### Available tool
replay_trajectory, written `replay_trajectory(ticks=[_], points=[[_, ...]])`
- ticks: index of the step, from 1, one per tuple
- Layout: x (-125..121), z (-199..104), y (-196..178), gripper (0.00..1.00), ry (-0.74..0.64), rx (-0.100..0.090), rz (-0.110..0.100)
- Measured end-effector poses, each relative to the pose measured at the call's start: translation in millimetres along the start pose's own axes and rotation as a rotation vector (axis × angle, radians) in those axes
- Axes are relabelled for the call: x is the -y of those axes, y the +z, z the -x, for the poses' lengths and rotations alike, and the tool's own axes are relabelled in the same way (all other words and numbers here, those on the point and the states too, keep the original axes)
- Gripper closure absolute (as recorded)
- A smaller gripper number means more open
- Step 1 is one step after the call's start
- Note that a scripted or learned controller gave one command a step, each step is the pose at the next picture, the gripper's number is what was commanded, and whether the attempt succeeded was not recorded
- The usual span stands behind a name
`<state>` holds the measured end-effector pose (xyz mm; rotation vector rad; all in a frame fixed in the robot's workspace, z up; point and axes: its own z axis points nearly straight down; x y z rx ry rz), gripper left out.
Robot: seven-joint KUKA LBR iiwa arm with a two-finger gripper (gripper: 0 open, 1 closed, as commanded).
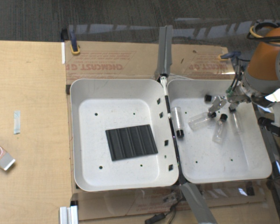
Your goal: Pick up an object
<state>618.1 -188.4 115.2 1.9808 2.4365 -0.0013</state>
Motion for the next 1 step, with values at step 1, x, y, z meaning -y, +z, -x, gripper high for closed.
replay_trajectory(ticks=[1], points=[[-0.1, 1.0, -9.3, 1.0, 0.001, 0.001, 0.001]])
